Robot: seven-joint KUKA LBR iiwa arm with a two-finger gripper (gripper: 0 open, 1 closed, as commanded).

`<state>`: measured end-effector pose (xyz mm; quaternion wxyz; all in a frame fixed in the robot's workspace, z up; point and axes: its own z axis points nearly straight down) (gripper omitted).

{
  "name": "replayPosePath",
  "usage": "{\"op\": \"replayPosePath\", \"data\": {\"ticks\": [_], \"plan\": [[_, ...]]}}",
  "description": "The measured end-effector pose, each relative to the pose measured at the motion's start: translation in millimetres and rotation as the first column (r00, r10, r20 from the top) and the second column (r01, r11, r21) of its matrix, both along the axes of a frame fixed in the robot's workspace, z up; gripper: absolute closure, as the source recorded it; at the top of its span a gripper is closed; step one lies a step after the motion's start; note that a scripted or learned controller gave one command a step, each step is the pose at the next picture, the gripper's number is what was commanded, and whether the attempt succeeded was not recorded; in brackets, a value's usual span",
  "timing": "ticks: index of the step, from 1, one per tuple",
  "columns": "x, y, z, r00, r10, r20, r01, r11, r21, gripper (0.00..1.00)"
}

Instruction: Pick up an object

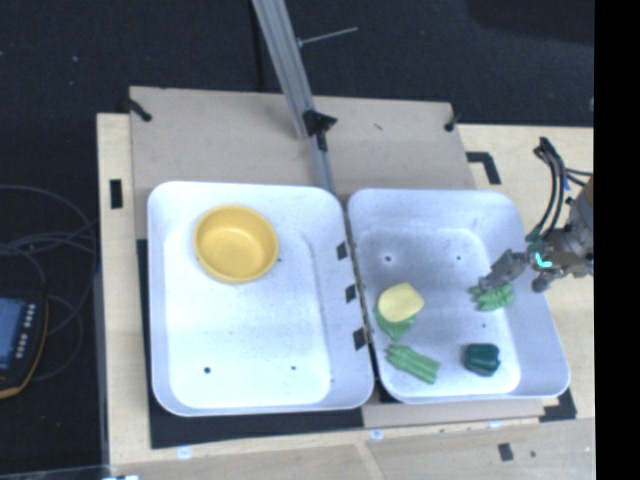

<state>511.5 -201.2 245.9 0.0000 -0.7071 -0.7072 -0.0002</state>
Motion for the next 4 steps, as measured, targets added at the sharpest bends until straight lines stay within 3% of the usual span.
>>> {"op": "replayPosePath", "data": {"ticks": [1, 4], "plan": [[0, 0, 0, 1.000, 0.000, 0.000, 0.000, 1.000, 0.000, 0.00], [13, 4, -146, 1.000, -0.001, 0.000, 0.001, 1.000, -0.001, 0.00]]}}
